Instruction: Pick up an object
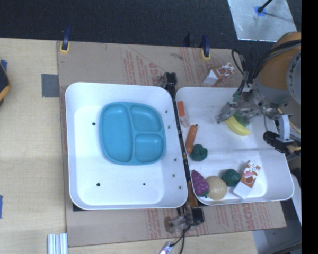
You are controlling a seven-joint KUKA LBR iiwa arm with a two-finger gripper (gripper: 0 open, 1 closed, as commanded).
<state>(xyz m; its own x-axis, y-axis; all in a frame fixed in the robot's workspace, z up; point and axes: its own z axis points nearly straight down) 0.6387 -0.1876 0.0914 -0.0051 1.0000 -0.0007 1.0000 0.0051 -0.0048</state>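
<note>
Beneath the tool (pixel 237 111), grip unclear, yellow banana (pixel 238 126) lies pointing lower right.

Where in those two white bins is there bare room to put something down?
Left bin: bare floor below and left of the blue plate. Right bin: a bare patch between the carrot, banana and carton. Its front edge is crowded, and the gripper sits at the banana.

Grey arm (pixel 278 81), orange band, black cables

banana (pixel 239 126) partly under pincer (pixel 234 111)
</note>
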